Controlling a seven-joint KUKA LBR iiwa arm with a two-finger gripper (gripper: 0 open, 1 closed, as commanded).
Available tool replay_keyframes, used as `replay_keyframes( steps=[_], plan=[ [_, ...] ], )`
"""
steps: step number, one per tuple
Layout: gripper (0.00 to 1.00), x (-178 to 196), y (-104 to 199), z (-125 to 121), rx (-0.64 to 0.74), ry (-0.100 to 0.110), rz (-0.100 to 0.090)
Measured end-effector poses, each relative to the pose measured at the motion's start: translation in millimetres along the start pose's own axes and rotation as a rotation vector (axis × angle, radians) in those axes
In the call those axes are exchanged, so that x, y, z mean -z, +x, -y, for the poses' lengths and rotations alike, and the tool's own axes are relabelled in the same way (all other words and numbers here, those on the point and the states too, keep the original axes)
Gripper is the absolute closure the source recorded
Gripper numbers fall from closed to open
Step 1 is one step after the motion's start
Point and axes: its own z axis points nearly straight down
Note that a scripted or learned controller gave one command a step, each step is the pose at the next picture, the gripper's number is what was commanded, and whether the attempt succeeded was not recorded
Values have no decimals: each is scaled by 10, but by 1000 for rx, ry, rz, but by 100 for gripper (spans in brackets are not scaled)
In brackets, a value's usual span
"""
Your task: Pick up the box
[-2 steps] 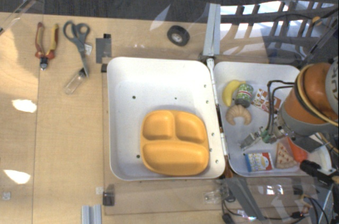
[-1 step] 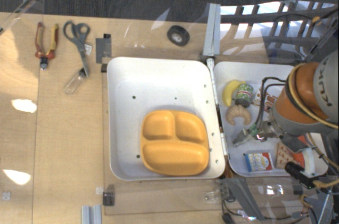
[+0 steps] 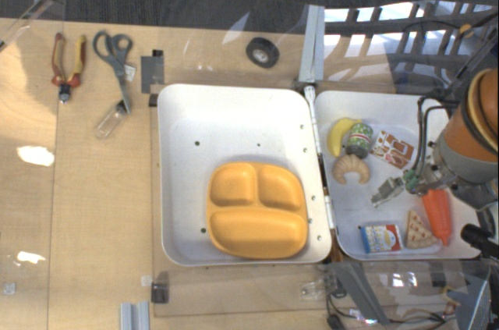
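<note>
Camera view: grey arm with orange band (image 3: 473, 125) reaches in from the right over the right shallow white bin (image 3: 349, 107). The two-finger gripper (image 3: 387, 193) sits low over the bin's middle, slim metal fingers (image 3: 382, 196) pointing left; spread too small and blurred to read, so cannot tell whether clenched or released. Nothing visible between the fingers. Fingertips sit over bare bin floor, near the brown croissant (image 3: 352, 169), apart from it.

Small blue-and-white box with red print (image 3: 380, 238) lies flat at the bin's front edge, below the gripper, well apart from it. Just right of the box: tan waffle-patterned wedge (image 3: 419, 230), then orange carrot-shaped toy (image 3: 439, 214). Further back: yellow banana (image 3: 340, 135), green-and-white can (image 3: 359, 138), red-and-white flat packet (image 3: 394, 150).

Left shallow white bin (image 3: 187, 165) holds a yellow three-compartment tray (image 3: 257, 208). On the bench: black tape roll (image 3: 263, 51), scissors (image 3: 117, 63), red-handled pliers (image 3: 67, 65).
</note>
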Motion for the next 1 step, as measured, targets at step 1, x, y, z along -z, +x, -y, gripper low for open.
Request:
replay_keyframes(
  steps=[1],
  plan=[
    [0,-710,-40,6,96,-3,1]
  ],
)
